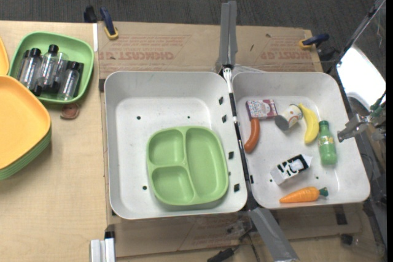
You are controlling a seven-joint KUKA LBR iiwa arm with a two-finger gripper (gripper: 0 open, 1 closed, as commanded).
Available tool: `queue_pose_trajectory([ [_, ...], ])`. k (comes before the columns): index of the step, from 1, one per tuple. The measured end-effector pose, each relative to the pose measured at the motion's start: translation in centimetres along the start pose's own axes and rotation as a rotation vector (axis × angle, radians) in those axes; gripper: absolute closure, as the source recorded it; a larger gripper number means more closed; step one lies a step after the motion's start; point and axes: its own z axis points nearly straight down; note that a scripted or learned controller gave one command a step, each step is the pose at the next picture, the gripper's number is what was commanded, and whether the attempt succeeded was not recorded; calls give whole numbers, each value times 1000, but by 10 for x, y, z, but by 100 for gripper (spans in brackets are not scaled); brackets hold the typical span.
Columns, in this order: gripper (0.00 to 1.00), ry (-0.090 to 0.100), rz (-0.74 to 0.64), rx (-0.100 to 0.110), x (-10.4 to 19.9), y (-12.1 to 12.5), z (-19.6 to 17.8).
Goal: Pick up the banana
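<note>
Grey metal at the right edge of the view, just beyond the right bin's point(344, 95) outer wall, was the part of the arm that could be made out, and the jaws point(356, 129) sat there beside the rim; whether they were open or closed could not be told, and nothing was seen between them.

Taking the right bin as the landmark: the banana point(311, 122) lay inside it, in the upper right part of its floor, curved and running roughly top to bottom. Just right of the banana's lower end, close to the bin's right wall, lay a small green bottle point(327, 144). Just left of the banana's upper end sat a pale cup-like item point(293, 115) with a grey object point(283, 123) against it. Farther left were a pink-and-white packet point(261, 108) and, below that, an orange-red sausage point(252, 135) near the bin's left wall. Toward the bin's lower middle lay a black-and-white carton point(291, 169), and below it, near the front wall, a toy carrot point(303, 195).

Left of the right bin, touching it along a shared edge, stood the left bin point(123, 132), holding a green divided tray point(187, 164). Well to the left again, on the wooden surface point(61, 193), were a green dish point(83, 52) of small dark-capped bottles point(49, 73) and a stack of orange plates point(21, 126).
</note>
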Motion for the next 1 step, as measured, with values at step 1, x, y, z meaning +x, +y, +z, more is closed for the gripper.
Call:
queue_pose_trajectory([
  [1, 0, 6, -8, 3, -4, 8, 139],
])
